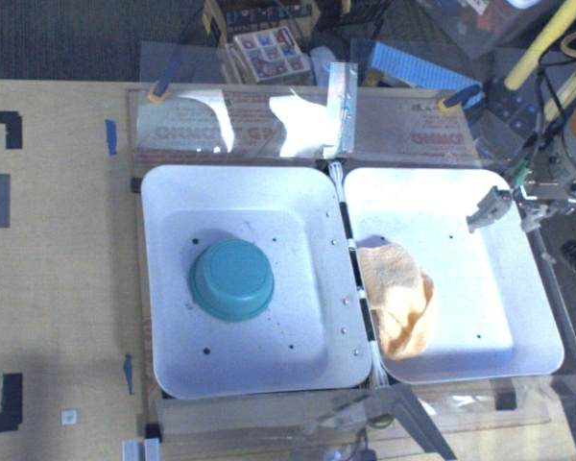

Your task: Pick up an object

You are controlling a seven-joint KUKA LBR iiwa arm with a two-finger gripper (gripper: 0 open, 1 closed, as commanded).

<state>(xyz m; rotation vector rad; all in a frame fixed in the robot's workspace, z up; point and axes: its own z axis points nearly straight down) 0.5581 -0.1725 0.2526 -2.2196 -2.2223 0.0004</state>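
Note:
An upside-down teal bowl (232, 279) sits left of centre in the left bin (269, 200). A crumpled yellow-orange cloth (396, 296) lies against the left wall of the right bin (466, 291). My gripper (507, 213) hovers over the right bin's far right rim, well away from the cloth. Its two grey fingers (486, 209) are spread apart and nothing is between them. Most of the arm is cut off at the right edge.
A metal divider (350, 257) separates the two bins. Clear panels and cardboard (269, 123) stand behind them. Cables and clutter fill the far right background. The wooden bench (58, 257) extends to the left.

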